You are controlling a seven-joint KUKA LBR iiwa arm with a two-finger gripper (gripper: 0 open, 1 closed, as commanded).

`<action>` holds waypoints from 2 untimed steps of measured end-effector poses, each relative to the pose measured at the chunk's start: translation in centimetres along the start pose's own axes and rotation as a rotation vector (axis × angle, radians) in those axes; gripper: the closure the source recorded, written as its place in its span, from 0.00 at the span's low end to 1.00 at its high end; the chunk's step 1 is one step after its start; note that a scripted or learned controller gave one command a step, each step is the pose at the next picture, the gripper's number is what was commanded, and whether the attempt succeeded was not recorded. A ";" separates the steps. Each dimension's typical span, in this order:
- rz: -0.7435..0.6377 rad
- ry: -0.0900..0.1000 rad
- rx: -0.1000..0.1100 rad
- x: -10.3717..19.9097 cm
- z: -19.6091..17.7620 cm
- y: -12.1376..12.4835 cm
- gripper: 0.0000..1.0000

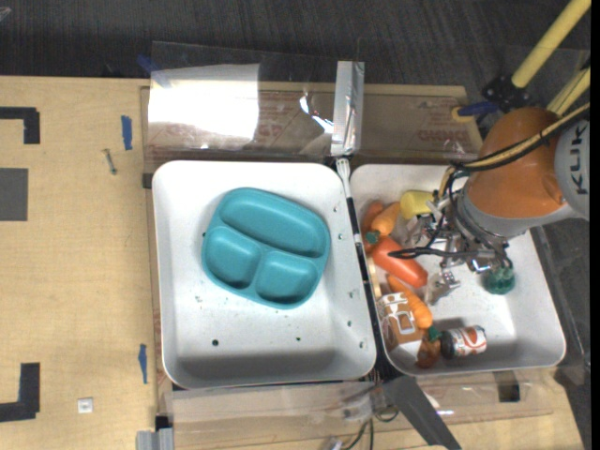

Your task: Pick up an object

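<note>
Arm: grey KUKA arm (525, 172) with orange band, reaching in from the right, wrist low over the right bin (534, 336).
Gripper: the gripper (448, 268) sits among cables and metal parts above the bin's middle — whether it stands wide or narrow, I cannot tell; nothing is seen held in it.
Task objects: a cluster lies along the right bin's left side, near the divider.
Long orange-red piece: the carrot-like object (401, 265) lies just left of the gripper, long axis running from upper left to lower right, blunt end toward the lower right.
Small can: a can (466, 340) lies on its side near the bin's front wall, long axis roughly left–right, dark end to the left; red-and-white label, writing too small to read.
Yellow piece: a yellow object (414, 202) sits near the bin's back, beside the arm.
Green piece: a small green object (500, 280) rests right of the gripper.
Left bin: the left bin (187, 345) holds a teal divided plate (265, 244) with three compartments, long axis tilted upper left to lower right.
Surface: pale wooden bench (70, 251) with black tape marks and blue tape bits; clear plastic sheeting (234, 111) behind the bins.
Room: dark floor (281, 7) beyond the bench; yellow bars (558, 26) at upper right.
</note>
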State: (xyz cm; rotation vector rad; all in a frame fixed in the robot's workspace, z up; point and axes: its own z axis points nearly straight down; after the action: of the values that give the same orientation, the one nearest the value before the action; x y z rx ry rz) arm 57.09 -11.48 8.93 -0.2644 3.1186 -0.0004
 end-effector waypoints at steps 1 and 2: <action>-0.080 0.000 0.001 1.8 0.0 -1.9 0.00; -0.024 -0.002 0.002 -0.9 0.0 1.0 0.00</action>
State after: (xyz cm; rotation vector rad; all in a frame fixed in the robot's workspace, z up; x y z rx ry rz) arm 57.78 -10.38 8.96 -0.3015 3.1132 -0.0040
